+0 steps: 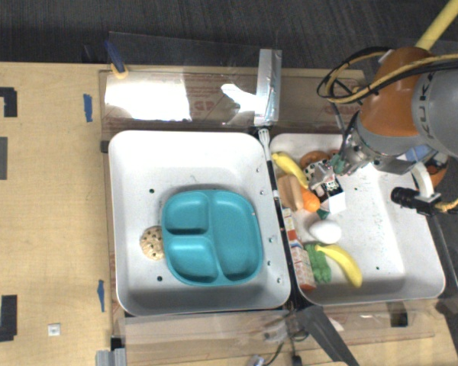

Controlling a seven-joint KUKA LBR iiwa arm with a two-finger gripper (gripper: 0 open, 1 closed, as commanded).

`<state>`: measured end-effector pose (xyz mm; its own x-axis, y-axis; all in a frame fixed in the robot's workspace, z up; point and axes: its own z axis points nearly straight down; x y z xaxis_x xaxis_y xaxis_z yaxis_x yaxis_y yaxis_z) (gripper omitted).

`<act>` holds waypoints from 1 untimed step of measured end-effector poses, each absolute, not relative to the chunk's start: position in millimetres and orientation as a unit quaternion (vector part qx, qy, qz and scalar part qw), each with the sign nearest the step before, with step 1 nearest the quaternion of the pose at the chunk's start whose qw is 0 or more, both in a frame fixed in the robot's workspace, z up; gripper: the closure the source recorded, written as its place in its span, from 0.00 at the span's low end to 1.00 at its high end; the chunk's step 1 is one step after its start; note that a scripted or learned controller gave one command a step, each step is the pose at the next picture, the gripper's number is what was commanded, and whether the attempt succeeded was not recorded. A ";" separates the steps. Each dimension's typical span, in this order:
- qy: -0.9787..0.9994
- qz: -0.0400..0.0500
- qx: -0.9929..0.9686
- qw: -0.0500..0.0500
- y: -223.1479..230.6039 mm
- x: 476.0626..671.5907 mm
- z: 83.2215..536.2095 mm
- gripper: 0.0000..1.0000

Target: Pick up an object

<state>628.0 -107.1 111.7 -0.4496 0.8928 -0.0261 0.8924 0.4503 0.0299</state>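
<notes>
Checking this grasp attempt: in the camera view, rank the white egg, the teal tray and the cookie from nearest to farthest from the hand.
1. Egg, right bin, just below the hand.
2. Teal tray, middle of the left bin.
3. Cookie, at the tray's left edge, farthest.

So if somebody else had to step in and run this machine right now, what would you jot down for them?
Gripper: low over the far left part of the right bin, among the toy food; whether it grips anything cannot be told.
Things: right bin holds two bananas, a white egg, an orange piece and a green piece. Left bin holds a teal divided tray with a cookie beside it.
Done: nothing visibly lifted.
Left: grasp one item and raise it.
</notes>
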 end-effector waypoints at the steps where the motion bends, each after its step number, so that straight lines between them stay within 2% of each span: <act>1: 0.851 0.007 0.524 0.021 -107.0 629.1 122.3 1.00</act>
